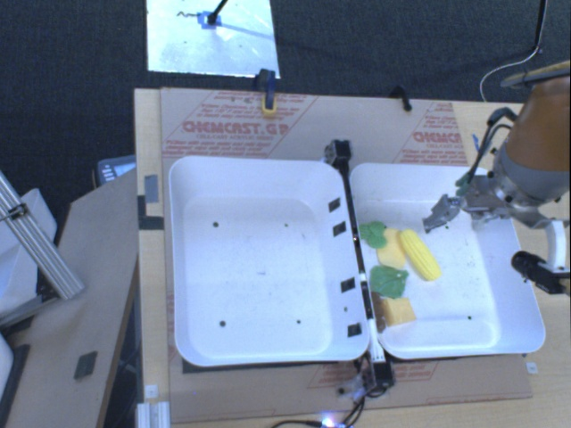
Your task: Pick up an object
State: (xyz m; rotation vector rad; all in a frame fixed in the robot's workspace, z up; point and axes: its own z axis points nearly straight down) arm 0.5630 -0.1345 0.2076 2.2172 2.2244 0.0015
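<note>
Hand (443,213) above right bin (500,333), finger state unclear, just right of corn cob (419,255), bare floor beyond, near rim.

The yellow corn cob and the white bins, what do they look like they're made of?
The corn cob looks like moulded plastic, a toy: an even bright yellow with a slight sheen, though the view is too small to be sure. The two white bins look like thin formed plastic, smooth and matt, with rounded corners and rolled rims.
</note>
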